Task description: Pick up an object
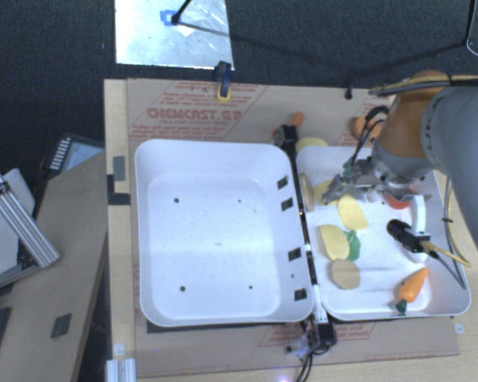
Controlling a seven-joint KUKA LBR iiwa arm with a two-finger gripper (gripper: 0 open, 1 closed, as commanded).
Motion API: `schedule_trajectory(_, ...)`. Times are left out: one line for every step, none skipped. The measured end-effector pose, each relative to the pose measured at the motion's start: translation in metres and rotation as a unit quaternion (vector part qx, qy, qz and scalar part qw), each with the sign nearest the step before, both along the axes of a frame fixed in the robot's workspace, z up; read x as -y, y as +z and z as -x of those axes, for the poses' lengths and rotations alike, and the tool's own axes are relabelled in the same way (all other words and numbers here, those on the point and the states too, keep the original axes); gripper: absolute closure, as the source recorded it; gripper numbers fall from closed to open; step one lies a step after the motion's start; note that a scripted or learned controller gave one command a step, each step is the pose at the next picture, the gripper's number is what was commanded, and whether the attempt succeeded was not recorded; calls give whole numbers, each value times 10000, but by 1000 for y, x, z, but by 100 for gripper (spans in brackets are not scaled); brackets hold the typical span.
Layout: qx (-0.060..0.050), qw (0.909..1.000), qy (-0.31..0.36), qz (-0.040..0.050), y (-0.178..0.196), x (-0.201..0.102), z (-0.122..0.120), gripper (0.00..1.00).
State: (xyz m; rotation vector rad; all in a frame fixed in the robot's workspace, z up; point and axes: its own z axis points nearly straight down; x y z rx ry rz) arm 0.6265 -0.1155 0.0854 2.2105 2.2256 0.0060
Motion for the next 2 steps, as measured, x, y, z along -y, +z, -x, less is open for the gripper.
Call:
schedule_trajectory(6, 10000, 4, -1, 1, -27, -45, 0)
schedule_trajectory(-2, 10000, 3, 6, 11, -24, -44, 100)
